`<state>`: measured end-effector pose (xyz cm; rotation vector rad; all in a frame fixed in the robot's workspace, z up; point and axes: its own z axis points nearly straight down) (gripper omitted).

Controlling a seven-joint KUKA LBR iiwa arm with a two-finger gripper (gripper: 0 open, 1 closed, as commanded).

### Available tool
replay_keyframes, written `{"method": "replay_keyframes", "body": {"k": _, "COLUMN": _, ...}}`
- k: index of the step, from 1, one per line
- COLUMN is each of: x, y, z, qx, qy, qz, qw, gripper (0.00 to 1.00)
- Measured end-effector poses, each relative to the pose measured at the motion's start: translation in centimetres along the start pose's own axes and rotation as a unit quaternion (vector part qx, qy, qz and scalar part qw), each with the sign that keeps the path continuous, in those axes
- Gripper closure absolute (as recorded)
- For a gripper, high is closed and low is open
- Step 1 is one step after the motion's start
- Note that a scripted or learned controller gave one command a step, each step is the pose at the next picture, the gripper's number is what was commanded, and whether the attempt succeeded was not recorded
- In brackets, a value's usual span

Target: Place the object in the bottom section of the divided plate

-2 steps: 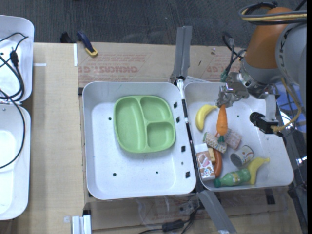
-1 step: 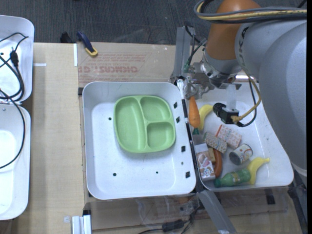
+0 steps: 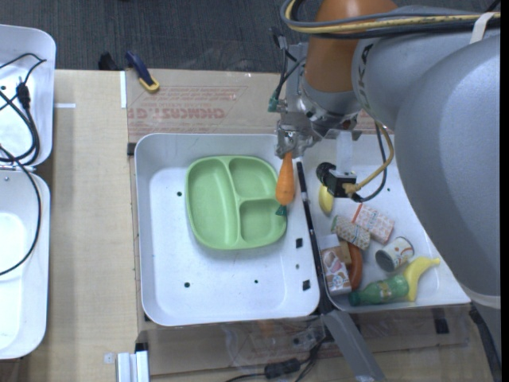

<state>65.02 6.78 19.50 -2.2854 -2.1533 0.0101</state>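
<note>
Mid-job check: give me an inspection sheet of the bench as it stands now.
Surface: two white bins side by side; left bin holds the plate.
Job's things: green divided plate, sections bare; toy carrot hanging upright over the plate's right rim.
Clutter: right bin holds a banana, green bottle, small boxes and a can.
Grippers: gripper directly above the carrot's top.
Cables: yellow-black hose looped around the wrist.
Surroundings: cardboard sheet behind the bins; blue-yellow clamp.
</note>
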Motion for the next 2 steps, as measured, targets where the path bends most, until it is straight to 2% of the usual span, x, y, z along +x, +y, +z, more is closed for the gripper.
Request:
{"method": "replay_keyframes", "body": {"k": 1, "x": 9.5, "y": -1.0, "z": 4.7, "qx": 0.001, "qy": 0.000, "qz": 0.075, "qw": 0.9972, "gripper": 1.00}}
{"method": "replay_keyframes", "body": {"k": 2, "x": 12.4, "y": -12.3, "z": -2.4, "qx": 0.001, "qy": -0.001, "qz": -0.059, "qw": 0.9982, "gripper": 1.00}}
